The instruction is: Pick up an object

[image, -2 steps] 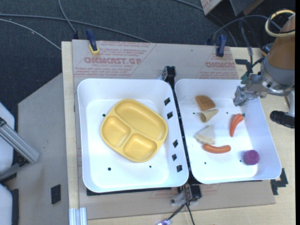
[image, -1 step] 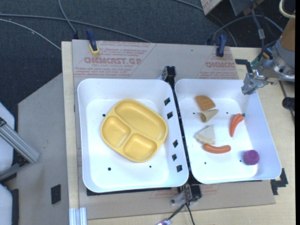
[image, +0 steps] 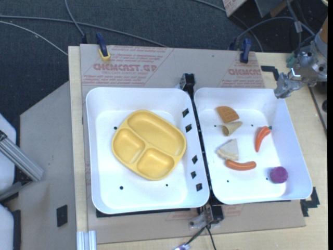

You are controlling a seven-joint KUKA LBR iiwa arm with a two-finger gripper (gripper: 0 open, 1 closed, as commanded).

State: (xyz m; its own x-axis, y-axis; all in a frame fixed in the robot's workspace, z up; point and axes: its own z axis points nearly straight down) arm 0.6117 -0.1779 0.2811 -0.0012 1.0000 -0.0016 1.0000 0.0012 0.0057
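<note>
The surface carries two white bins; the right bin holds scattered food pieces, an orange carrot nearest the arm. The end effector hovers above that bin's far right corner, likely poised to descend; whether it is clenched or released I cannot tell.

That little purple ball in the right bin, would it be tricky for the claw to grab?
Probably a bit. The purple ball looks round, so it may roll away if nudged off-centre. It seems small and likely light. It sits close to the right bin's wall, which could crowd the gripper, now up near the bin's far corner.
</note>
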